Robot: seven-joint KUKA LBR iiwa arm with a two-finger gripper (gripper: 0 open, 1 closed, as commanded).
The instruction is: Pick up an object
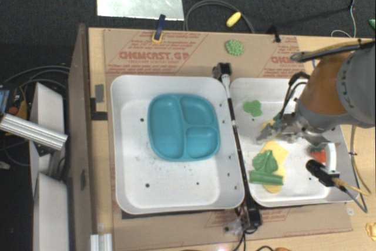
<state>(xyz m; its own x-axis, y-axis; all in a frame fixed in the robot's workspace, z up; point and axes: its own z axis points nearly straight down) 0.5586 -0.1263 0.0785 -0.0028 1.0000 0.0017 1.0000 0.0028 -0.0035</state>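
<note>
Gripper low in right bin, finger state unclear, just far of yellow piece, green toy lying across it, long axis left-right, teal plate in left bin

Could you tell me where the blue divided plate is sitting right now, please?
The blue divided plate lies flat in the left bin of the camera view, near its middle, across the central divider from the tool.

Even, bright overhead light, soft shadows, mild glare, slightly grainy overall.
</note>
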